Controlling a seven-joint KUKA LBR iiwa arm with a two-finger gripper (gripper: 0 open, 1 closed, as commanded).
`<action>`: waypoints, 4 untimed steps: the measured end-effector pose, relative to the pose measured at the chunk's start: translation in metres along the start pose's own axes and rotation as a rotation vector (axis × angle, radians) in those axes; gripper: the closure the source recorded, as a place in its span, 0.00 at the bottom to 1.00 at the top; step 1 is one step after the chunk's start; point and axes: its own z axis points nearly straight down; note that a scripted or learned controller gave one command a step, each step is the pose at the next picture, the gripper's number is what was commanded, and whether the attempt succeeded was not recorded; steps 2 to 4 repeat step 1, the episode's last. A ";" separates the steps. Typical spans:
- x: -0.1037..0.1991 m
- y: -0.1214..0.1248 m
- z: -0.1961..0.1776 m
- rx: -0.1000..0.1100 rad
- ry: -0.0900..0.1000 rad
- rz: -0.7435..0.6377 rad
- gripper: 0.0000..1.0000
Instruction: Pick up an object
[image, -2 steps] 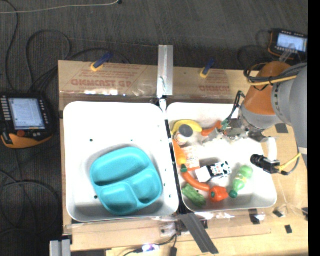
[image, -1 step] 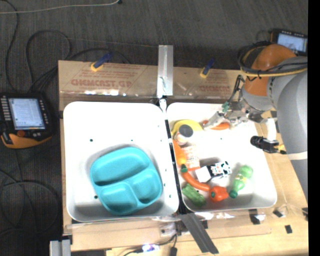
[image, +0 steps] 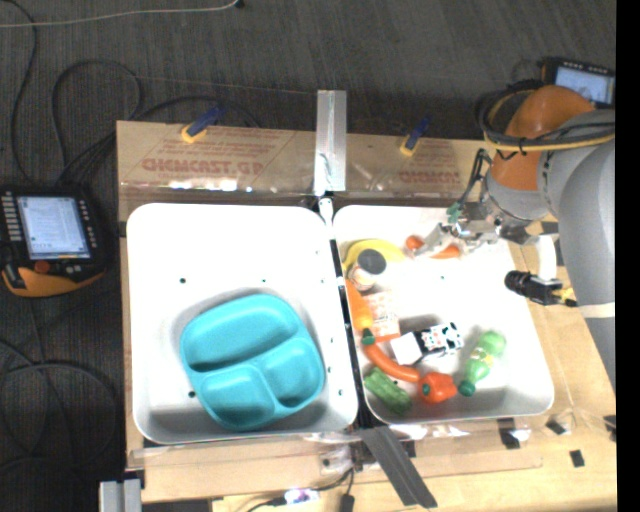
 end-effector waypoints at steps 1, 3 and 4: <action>0.041 -0.005 -0.103 -0.011 0.000 0.113 1.00; 0.041 -0.005 -0.103 -0.011 0.000 0.113 1.00; 0.041 -0.005 -0.103 -0.011 0.000 0.113 1.00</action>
